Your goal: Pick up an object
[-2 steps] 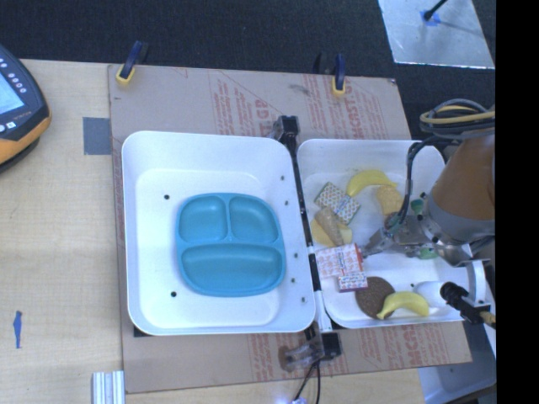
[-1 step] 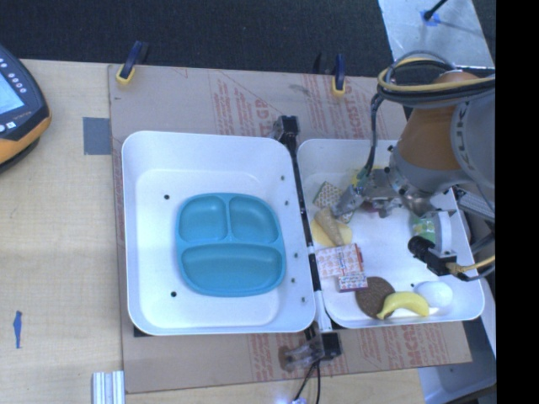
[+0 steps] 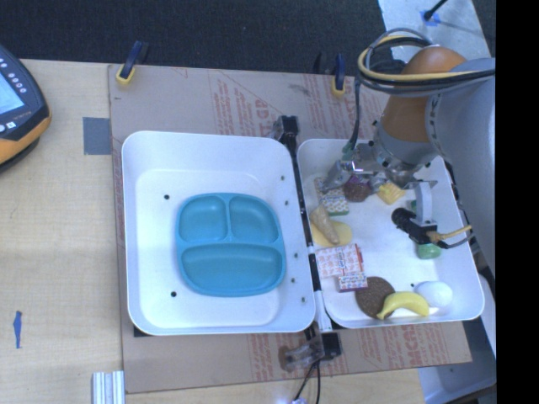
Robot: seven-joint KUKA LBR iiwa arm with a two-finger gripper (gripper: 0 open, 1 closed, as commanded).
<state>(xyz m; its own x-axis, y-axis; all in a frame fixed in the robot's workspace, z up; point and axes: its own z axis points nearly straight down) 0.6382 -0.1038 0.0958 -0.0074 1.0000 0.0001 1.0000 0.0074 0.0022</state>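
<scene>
Far left of the two-finger gripper (image 3: 360, 178), the sectioned blue plastic plate (image 3: 230, 244) sits in the left white bin (image 3: 135, 225). In the right white bin (image 3: 455, 305), a small dark brown round object (image 3: 357, 190) lies right at the fingertips, a yellow block (image 3: 389, 194) just right. Whether the gripper has closed cannot be told.

Right bin (image 3: 465, 297) cluttered; open floor around the blue tray (image 3: 229, 244).
</scene>
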